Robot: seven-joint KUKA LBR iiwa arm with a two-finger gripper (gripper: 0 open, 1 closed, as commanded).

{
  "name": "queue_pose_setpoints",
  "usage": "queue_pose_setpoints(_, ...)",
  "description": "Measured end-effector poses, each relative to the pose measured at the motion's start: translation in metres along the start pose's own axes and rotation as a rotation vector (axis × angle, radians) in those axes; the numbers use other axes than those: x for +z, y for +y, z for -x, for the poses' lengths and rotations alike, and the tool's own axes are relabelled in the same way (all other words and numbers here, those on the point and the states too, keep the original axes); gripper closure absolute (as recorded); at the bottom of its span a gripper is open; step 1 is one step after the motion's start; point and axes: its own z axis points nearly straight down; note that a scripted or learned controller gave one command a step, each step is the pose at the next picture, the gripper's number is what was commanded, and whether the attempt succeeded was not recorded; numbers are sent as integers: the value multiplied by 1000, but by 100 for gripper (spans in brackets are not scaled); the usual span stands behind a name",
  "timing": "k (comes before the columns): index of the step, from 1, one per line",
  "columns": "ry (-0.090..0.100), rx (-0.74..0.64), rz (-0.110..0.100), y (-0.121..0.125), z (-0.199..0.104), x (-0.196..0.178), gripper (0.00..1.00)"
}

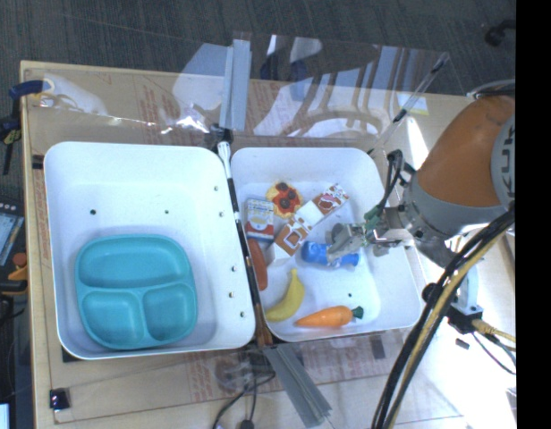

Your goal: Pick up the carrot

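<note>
The carrot (pixel 326 317), orange with a green top at its right end, lies flat along the front wall of the right bin (pixel 394 304). My gripper (pixel 346 240) hangs over the middle of that bin, reaching in from the right. It is well behind the carrot and just above a blue object (pixel 318 256). Nothing touches the carrot.
A yellow banana (pixel 288 298) lies just left of the carrot, with a red sausage (pixel 258 264) behind it. Small food packets (pixel 297 211) crowd the bin's rear. The left bin (pixel 61 177) holds a teal divided tray (pixel 137 290). Cables run at the right.
</note>
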Motion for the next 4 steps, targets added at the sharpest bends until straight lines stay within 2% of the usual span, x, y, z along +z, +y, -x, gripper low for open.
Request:
queue_pose_setpoints(1,1,36,0,-7,-45,132,0)
queue_pose_setpoints(2,0,32,-2,-7,-45,123,100)
queue_pose_setpoints(3,0,32,-2,-7,-45,123,0)
queue_pose_setpoints(4,0,48,2,-6,-44,139,0)
